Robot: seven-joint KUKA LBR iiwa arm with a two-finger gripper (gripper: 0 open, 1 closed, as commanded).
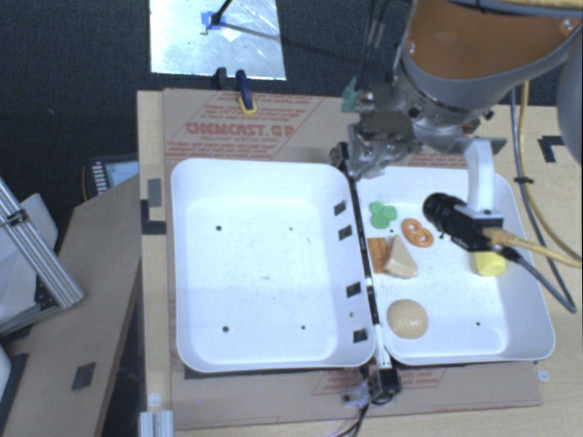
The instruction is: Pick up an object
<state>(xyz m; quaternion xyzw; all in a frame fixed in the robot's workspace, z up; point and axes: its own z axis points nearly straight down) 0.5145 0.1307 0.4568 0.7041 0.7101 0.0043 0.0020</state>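
The right bin (524, 321) holds several small objects. A green piece (383, 214) lies near its left wall, with an orange pretzel-like ring (417, 233) just right of it. Below them sit a tan wedge (399, 259) beside an orange strip (376, 250), and a round tan bun (407, 318) lies nearer the front. A yellow block (489, 264) rests toward the right. My gripper (367, 160) hangs over the bin's far left corner, above and behind the green piece, with nothing seen in it.
The left bin (260, 271) sits next to the right one, with a black clipped divider (360, 253) between them. A black cylinder on a white bracket (455, 218) reaches over the right bin, with a yellow cable (537, 248) trailing right. A shiny sheet (219, 25) lies at the back.
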